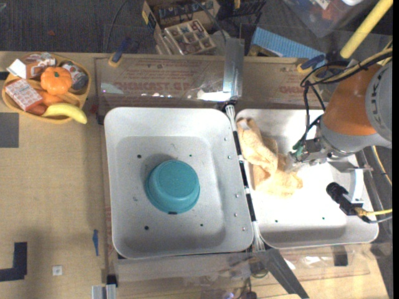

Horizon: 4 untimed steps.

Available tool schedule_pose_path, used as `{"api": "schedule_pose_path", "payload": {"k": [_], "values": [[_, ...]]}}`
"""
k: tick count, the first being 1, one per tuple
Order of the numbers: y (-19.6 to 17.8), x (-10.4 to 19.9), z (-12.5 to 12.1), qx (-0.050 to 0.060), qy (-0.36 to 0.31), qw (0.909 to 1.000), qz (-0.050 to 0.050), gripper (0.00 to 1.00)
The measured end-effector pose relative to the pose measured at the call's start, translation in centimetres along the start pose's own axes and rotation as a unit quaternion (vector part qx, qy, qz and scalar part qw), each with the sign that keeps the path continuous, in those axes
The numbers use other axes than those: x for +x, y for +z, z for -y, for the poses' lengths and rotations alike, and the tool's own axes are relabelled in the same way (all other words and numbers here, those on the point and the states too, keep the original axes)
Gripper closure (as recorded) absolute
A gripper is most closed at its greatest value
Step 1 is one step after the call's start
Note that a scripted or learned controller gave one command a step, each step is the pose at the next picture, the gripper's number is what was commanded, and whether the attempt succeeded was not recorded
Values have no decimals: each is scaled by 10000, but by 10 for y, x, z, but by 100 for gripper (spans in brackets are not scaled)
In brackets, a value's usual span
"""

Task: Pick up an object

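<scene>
A teal bowl (173,186) sits upside down in the middle of the left bin (124,136). A crumpled tan cloth (265,161) lies in the right bin (312,220), against its left wall and stretching toward the centre. My gripper (294,159) hangs low over the right bin, at the cloth's right edge, under the grey wrist with the orange band. The wrist hides the fingertips.
A basket (12,98) with an orange pumpkin, a banana and small boxes stands at the bench's far left. Cardboard panels run behind both bins. Clutter and crates lie beyond the bench at the back.
</scene>
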State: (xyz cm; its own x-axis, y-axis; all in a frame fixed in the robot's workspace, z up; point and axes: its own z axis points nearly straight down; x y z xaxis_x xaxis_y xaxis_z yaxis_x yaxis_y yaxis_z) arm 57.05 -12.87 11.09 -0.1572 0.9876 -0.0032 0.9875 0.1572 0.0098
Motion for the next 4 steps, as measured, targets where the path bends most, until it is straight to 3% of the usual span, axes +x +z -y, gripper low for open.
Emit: {"api": "schedule_pose_path", "payload": {"k": [1, 2, 3, 4], "values": [[0, 0, 0, 1, -1, 10000, 1, 0], [22, -1, -15, 6, -217, 9998, 2, 0], [16, -5, 6, 58, -1402, 9901, -33, 0], [9, -8, 6, 54, -1382, 9904, -31, 100]]}}
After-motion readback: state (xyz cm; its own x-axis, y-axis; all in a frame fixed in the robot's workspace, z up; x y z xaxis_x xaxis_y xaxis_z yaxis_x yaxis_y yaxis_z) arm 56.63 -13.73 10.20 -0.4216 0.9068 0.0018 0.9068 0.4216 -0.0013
